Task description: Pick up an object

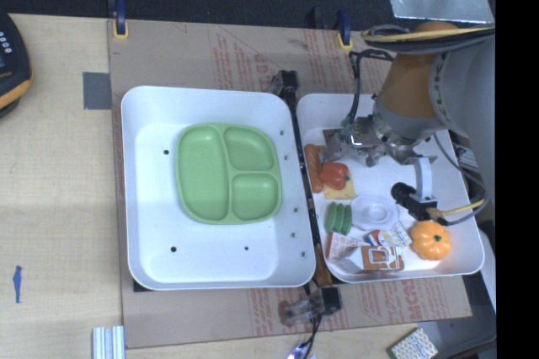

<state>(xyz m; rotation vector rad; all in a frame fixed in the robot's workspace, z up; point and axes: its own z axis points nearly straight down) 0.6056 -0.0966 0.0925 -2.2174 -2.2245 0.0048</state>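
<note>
Grey arm (pixel 438 88) with orange band, reaching in from the right edge of the surface (pixel 59 206). Bent down steeply over the far half of the right bin (pixel 324 106). Pincer (pixel 358 140) low over that bin's far-left area, pointed toward the wall shared with the left bin (pixel 152 180). Cannot tell whether released or clenched; nothing seen gripped in it.

In the right bin, all loose on the floor:
- red toy pepper (pixel 334 174), just beside the pincer on its near side, close to the left wall
- orange-brown elongated piece (pixel 313 163), lying along that left wall, beside the pepper
- dark green toy vegetable (pixel 338 218), nearer than the pepper
- clear plastic cup (pixel 370 212), mid-bin, just right of the green vegetable
- printed packets (pixel 370 252), along the near wall
- orange toy pumpkin (pixel 429 241), by the near-right corner

In the left bin, a pale green divided plate (pixel 227 172), lying flat near the middle, well apart from the pincer.
</note>
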